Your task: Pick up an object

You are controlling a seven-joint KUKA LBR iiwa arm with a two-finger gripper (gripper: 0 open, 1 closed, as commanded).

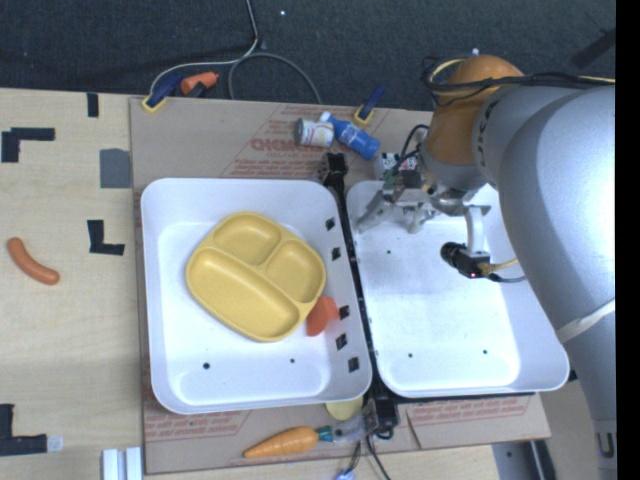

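A yellow divided plate [256, 273] lies in the left bin [165, 218]. A small orange-red object [321, 316] rests against the plate's right edge, near the wall between the bins. My gripper [396, 208] hangs low over the far left corner of the right bin [450, 363], close to the dividing wall. The grey wrist and orange band hide most of it from above. I see nothing held in it.
Outside the bins, a toy carrot [284, 442] lies at the front, a sausage [32, 261] on the left bench, and a white and blue bottle [337, 133] behind the bins. The big grey arm [560, 188] covers the right side.
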